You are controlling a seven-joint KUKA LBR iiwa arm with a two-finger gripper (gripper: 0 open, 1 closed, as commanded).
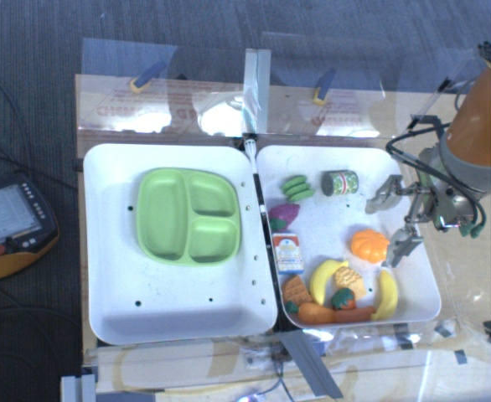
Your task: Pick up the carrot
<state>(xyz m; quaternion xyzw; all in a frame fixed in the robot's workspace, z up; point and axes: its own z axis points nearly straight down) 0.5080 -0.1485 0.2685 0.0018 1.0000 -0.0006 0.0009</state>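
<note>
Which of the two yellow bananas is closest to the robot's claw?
The banana by the bin's right wall. It lies just below the end effector; the other banana sits farther left, near the carton.

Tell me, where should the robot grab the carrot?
Probably at the carrot's thick orange middle, coming from above. It lies flat along the right bin's near wall, so the jaws would best straddle its width. It is crowded: bananas and other toys press close behind it.

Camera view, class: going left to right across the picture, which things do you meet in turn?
Handheld controller → green divided plate → purple vegetable → tin can → small orange pumpkin → end effector.
</note>
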